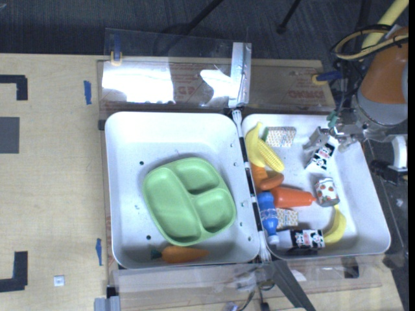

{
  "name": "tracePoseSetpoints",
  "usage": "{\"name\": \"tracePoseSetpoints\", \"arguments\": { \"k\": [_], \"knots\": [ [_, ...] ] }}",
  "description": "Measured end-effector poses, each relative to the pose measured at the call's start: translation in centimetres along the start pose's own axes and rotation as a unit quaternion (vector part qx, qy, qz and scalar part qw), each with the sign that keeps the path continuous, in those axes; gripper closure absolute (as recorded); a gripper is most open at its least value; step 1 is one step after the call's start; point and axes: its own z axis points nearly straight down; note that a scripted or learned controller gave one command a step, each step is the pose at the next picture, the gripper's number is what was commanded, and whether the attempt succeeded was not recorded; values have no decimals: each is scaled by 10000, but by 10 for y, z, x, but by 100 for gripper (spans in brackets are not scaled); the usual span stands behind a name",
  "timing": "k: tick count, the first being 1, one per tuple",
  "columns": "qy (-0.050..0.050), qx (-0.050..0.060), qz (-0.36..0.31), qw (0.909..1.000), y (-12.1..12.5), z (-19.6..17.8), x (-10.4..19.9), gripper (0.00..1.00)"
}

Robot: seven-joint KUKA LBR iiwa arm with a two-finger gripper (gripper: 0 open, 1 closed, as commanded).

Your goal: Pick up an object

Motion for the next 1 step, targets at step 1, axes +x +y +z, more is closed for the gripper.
{"name": "tracePoseSetpoints", "arguments": {
  "k": [1],
  "knots": [
    [-1,1,287,9996,28,61,-8,0]
  ]
}}
